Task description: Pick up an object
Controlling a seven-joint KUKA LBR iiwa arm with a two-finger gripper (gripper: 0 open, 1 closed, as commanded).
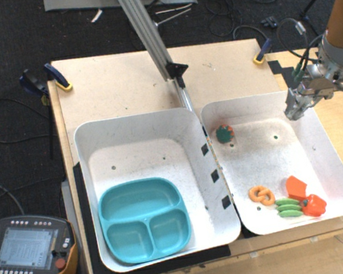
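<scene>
Two bins are set side by side on the desk (118,83). A divided tray (144,220) is placed in the left bin (94,139), towards its near edge. In the right bin (330,159), a small ball-like item (224,134) lies towards the far left corner, while a pretzel-shaped piece (261,195), a pod-shaped toy (289,207) and what may be two vegetable toys (305,197) are clustered near the front right. The gripper (296,109) is seen over the right bin's far right rim. A handheld pendant (28,252) rests on the floor, left of the desk.
</scene>
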